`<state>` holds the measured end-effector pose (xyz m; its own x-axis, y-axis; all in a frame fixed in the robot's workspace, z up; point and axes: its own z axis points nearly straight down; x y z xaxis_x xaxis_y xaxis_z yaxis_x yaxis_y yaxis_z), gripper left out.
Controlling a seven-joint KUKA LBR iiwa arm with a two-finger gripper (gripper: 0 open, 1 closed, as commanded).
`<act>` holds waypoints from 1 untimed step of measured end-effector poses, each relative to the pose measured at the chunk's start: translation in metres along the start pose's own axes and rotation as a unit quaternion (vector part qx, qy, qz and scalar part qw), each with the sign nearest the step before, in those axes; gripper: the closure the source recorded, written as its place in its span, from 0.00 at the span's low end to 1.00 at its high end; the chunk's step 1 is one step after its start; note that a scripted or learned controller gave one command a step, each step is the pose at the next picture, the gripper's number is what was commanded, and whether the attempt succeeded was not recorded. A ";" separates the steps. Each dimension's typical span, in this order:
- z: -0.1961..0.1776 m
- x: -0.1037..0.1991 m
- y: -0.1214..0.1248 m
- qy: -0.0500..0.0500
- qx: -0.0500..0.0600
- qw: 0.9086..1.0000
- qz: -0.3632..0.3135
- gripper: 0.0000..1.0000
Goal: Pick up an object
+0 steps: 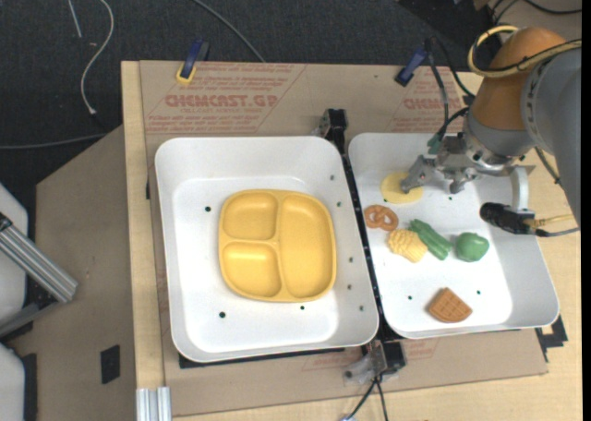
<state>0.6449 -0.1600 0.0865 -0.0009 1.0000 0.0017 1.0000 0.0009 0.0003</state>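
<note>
The end effector point(415, 176) hangs over the pale yellow disc point(401, 189), its grip state unclear

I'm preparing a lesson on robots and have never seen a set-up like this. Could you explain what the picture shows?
One camera looks down at a slant on a bench with two shallow white bins. The grey arm with the orange band is a robot reaching in from the right. Its gripper is low over a pale yellow piece in the right bin. Also there: a pretzel, corn, a green vegetable and a waffle-like piece. The left bin holds a yellow divided plate.
</note>
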 end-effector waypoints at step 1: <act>-0.016 0.000 0.003 -0.001 -0.005 1.000 -0.001 1.00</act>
<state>0.6478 -0.1597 0.1020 -0.0031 1.0000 0.0001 1.0000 0.0031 0.0095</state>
